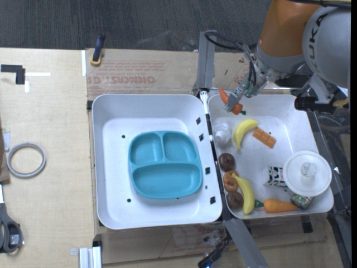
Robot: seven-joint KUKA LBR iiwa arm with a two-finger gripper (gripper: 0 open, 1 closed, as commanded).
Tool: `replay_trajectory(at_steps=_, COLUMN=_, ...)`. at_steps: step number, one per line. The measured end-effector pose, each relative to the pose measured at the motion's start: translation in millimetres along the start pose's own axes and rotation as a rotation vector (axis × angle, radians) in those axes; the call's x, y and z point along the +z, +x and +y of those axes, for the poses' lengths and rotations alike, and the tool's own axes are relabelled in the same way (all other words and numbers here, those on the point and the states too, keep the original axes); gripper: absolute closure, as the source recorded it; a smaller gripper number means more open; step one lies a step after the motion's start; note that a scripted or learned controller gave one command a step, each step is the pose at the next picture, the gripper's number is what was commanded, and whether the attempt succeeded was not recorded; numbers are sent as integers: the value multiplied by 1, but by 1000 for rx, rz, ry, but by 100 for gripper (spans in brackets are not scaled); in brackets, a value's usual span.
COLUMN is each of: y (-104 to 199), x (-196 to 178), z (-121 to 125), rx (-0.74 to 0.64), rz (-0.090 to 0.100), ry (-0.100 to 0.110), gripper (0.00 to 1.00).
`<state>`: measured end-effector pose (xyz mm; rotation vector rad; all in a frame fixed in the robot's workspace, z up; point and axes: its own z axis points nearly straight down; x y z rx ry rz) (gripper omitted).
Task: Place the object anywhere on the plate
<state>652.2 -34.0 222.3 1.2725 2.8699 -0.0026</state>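
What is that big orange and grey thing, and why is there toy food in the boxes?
That is a robot arm. One camera looks down from above the bench, and the arm reaches in from the right. Its gripper, like two fingers, hangs over the back of the right bin, with a small orange carrot at its tip; I cannot tell if it is gripped. That bin holds toy food: two bananas, donuts, another carrot and a white lid. The left bin holds a blue divided plate, where the robot should put something.

Pale wooden bench, dark floor behind, cardboard sheet
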Motion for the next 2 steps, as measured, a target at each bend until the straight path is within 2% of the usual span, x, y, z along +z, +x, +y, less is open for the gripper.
replay_trajectory(at_steps=1, y=103, x=25, z=8, rx=-227, rz=3, ry=0, gripper=100)
replay_trajectory(at_steps=2, y=103, x=25, z=8, rx=-226, rz=3, ry=0, gripper=0)
